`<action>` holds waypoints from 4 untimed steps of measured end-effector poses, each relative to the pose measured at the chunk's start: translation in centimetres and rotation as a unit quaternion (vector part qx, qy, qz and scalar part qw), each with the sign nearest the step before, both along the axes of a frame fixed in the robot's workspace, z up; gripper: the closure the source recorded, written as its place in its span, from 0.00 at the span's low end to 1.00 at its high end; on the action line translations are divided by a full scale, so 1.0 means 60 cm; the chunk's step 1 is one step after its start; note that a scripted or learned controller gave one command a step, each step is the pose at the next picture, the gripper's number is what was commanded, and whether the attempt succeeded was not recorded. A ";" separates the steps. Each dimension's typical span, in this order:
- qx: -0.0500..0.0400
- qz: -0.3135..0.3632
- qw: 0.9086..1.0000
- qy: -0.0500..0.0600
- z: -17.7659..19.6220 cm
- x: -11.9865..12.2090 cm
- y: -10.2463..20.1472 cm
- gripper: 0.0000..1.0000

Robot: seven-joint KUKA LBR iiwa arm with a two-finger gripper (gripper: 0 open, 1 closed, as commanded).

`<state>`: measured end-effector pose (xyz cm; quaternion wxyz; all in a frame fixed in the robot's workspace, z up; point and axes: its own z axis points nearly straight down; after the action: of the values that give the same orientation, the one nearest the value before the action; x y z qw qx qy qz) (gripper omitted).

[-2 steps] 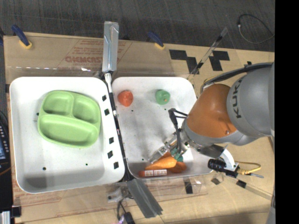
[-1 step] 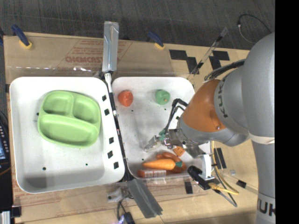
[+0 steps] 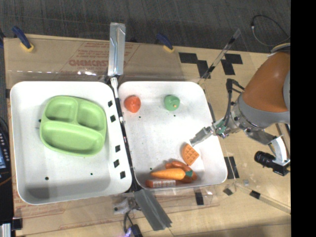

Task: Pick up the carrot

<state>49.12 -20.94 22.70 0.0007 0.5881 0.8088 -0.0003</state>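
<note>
carrot [image 3: 169, 173]: bottom of the right bin [image 3: 148, 132], hot dog [image 3: 183, 171] jammed against it
waffle [image 3: 190, 154]: at carrot's 1 o'clock
gripper [image 3: 197, 136]: above waffle, jaws — can't tell

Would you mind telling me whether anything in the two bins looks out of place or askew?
Nothing looks spilled or damaged. The carrot lies in a crowded pile with other toy foods against the right bin's near wall, with a waffle-like piece beside it. The green plate sits slightly tilted in the left bin.

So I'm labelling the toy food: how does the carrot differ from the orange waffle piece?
The carrot is long and tapered, lying flat along the bin's near edge; the waffle piece is flat, squarish and grid-patterned. The carrot touches other toys; the waffle piece lies just below the claw. Both are orange.
</note>
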 end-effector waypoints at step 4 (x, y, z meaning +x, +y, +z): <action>0.002 0.198 0.980 0.002 -0.225 -0.015 0.075 0.00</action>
<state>48.24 -16.42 9.18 -0.0018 0.4165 0.9091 0.0003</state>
